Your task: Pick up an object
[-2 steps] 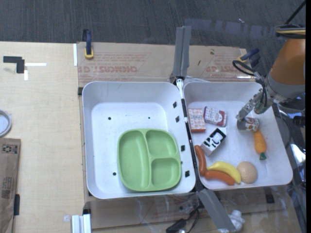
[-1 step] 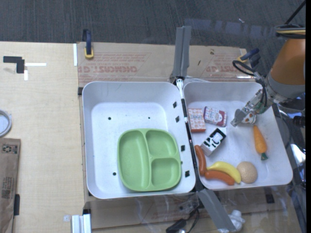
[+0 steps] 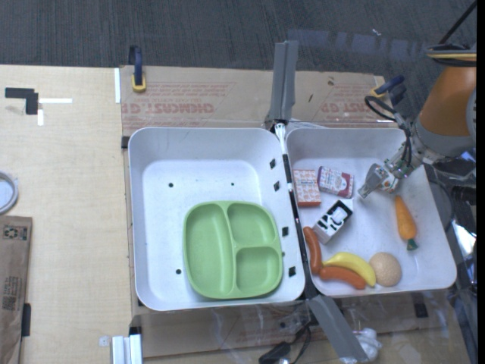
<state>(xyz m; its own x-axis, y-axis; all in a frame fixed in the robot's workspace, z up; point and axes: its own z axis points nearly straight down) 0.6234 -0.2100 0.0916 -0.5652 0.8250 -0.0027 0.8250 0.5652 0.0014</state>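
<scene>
- Two shallow white plastic bins with rounded corners sit side by side: the left bin [image 3: 151, 203] and the right bin [image 3: 439, 271].
- In the left bin lies one smooth light-green plate [image 3: 231, 249], rounded-square, moulded into three compartments.
- The right bin holds eight small items:
  - one orange carrot [image 3: 405, 220], tapered, green at its lower end, by the right wall;
  - one curved yellow banana [image 3: 352, 264] lying on one of two red sausages [image 3: 313, 250], long and glossy;
  - one round tan ball-like piece [image 3: 386, 268] just beside the banana;
  - two small printed packets, one pinkish-orange [image 3: 306, 186] and one pink and white [image 3: 336, 180];
  - one black-and-white box [image 3: 333, 220].
- The grey metal gripper [image 3: 377, 180] hangs over the right bin, just above-left of the carrot; whether its pincer is apart or together cannot be told.
</scene>
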